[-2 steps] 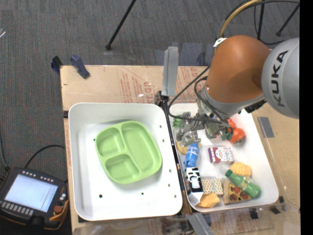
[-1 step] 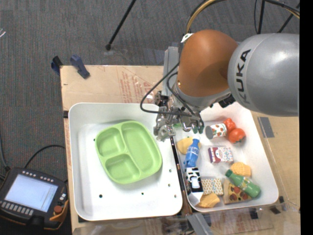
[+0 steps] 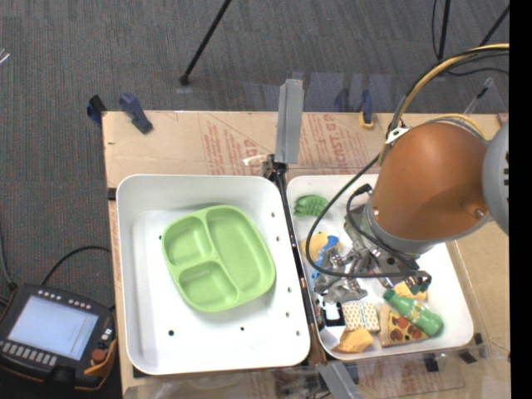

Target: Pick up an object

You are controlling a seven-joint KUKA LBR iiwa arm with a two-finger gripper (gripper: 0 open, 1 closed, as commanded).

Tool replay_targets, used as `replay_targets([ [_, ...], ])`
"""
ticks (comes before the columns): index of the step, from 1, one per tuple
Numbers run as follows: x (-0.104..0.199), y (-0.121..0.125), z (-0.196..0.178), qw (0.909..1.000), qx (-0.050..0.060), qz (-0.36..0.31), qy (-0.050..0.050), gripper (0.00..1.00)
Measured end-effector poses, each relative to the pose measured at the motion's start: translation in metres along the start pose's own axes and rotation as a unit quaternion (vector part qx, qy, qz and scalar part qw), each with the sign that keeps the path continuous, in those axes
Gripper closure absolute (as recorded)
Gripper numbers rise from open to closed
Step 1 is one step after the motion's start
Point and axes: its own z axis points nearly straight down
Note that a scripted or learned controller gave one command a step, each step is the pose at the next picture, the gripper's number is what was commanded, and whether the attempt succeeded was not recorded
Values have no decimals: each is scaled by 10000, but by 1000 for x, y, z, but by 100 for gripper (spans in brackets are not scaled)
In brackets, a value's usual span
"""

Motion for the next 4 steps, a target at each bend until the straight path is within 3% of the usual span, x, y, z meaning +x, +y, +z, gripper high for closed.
replay_targets([
  [1,-28,-75,-107,10000,29,47,-59,100],
  [2,-27,-74,-102,10000,-2,51,-17,0],
  [3,17,-76,123,9998,-16,-187,-2,0],
  [4,-67,-115,130,9951,30,-989,-62,0],
])
